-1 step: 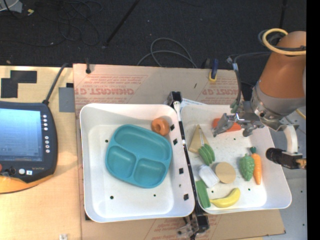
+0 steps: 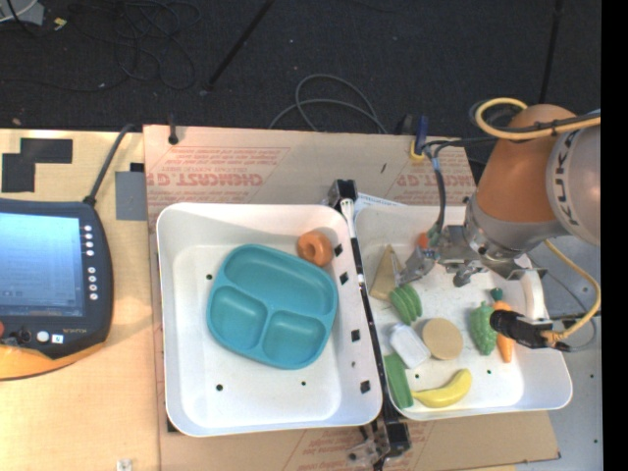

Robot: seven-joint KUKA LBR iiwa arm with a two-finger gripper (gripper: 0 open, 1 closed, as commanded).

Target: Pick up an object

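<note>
Two white bins side by side on the table. Left bin (image 2: 186,263): a teal divided plate (image 2: 272,304) at centre and an orange doughnut (image 2: 316,247) near the far right corner. Right bin (image 2: 549,386): a tan wedge (image 2: 385,273), green vegetables (image 2: 406,302), a round cracker (image 2: 443,339), a white block (image 2: 408,345), a banana (image 2: 442,391) and a carrot (image 2: 504,340). The hand (image 2: 444,261) hangs over the right bin's far half, just beside the wedge; whether it is open or grips anything cannot be told.

Arm (image 2: 549,180) cut off at right edge; pincer (image 2: 442,263) blurred, finger state unclear. Carrot (image 2: 504,330) partly hidden behind black cable.
</note>
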